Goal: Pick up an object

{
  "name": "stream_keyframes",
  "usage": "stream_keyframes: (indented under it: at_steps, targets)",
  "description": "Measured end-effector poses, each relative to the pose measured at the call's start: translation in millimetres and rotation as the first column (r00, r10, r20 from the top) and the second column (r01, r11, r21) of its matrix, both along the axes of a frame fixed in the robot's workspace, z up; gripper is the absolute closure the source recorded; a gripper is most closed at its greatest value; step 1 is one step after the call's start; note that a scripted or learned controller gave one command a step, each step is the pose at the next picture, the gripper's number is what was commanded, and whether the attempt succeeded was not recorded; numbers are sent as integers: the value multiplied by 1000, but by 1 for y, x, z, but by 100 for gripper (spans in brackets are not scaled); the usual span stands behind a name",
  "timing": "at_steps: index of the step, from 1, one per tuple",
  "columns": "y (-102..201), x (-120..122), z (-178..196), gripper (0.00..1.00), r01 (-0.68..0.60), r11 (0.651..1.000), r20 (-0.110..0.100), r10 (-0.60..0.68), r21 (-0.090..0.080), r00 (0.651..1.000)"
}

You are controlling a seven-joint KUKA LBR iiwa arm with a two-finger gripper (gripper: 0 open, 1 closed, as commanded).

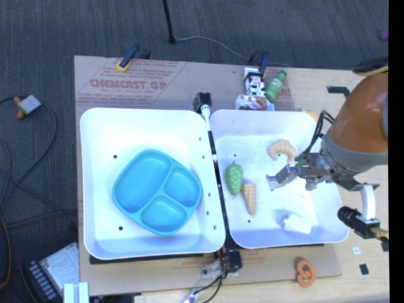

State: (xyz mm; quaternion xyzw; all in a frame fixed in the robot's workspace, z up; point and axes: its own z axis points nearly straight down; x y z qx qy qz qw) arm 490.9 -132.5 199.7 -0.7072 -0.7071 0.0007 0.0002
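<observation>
The gripper (285,174) hangs over the right bin (328,235), fingers apart and holding nothing, just below the croissant (281,149). To take the croissant well, it should center over it and descend straight before closing.

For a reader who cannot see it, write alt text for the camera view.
A grey and orange arm reaches from the right, its gripper over the right bin, which holds a croissant, green fruit, cone and white block. The left bin holds a blue tray.
</observation>
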Motion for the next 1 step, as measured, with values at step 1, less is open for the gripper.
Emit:
stream_keyframes:
  at_steps: [1]
  targets:
    - [16, 37, -109, 0, -1, 1000, 6, 1, 0, 1000]
